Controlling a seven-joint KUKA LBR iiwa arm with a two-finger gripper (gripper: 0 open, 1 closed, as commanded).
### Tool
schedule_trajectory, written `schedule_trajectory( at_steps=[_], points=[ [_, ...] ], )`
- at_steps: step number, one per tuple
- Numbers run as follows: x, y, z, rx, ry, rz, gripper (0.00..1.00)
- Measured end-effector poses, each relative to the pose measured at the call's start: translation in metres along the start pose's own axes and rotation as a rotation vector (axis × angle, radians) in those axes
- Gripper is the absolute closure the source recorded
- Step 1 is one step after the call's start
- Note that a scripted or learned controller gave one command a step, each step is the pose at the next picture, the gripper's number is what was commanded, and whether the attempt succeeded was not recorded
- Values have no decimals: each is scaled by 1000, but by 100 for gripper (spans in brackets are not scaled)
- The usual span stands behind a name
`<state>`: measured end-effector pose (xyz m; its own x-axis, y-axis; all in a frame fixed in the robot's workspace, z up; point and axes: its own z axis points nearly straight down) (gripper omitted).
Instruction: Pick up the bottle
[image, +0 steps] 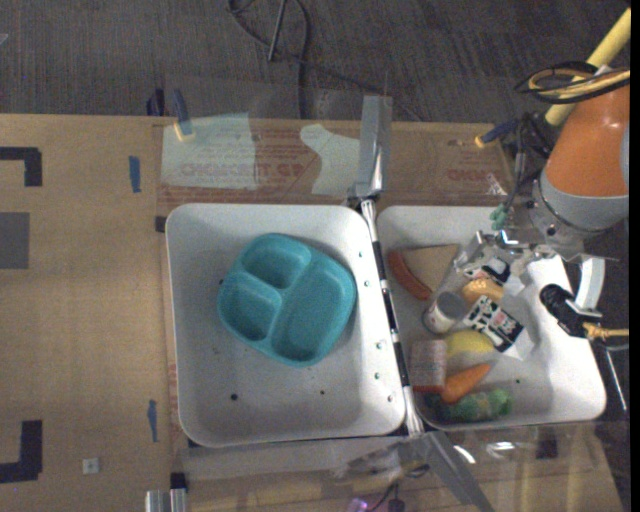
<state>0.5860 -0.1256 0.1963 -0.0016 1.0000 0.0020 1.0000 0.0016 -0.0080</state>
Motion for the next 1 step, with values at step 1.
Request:
schedule_trajectory(
  at_steps=[1],
  points=[
    [-24, -79, 64, -1, 0, 4, 0]
  ],
)
